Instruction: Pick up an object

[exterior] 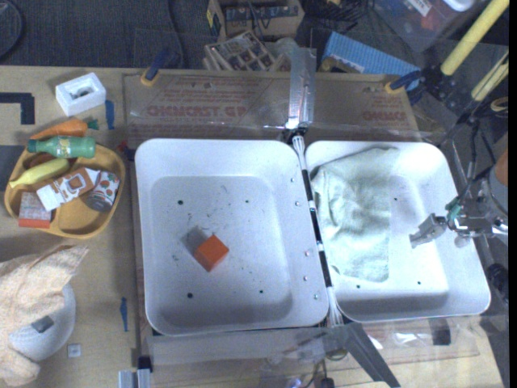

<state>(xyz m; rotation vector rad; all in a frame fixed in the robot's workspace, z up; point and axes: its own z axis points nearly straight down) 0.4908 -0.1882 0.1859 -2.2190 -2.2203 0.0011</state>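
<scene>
One cube (pixel 212 252) in left bin (pixel 161 168); gripper (pixel 426 231) over right bin, jaws unclear — go left, drop straight.

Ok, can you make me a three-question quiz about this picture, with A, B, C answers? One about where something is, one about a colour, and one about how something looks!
1. Where is the little block?
A. In the left bin
B. In the right bin
C. In the yellow bowl

2. What colour is the block's top?
A. Blue
B. Orange
C. Green

3. How does the cloth in the right bin lie?
A. Folded in a neat square
B. Rumpled in a loose heap
C. Hanging over the bin's far wall

Answers:
1. A: the block sits on the floor of the left bin, apart from its walls.
2. B: its top face is clearly orange, with a grey side next to it.
3. B: the whitish cloth lies crumpled and uneven inside the right bin, near the gripper at the bin's right side.
</scene>
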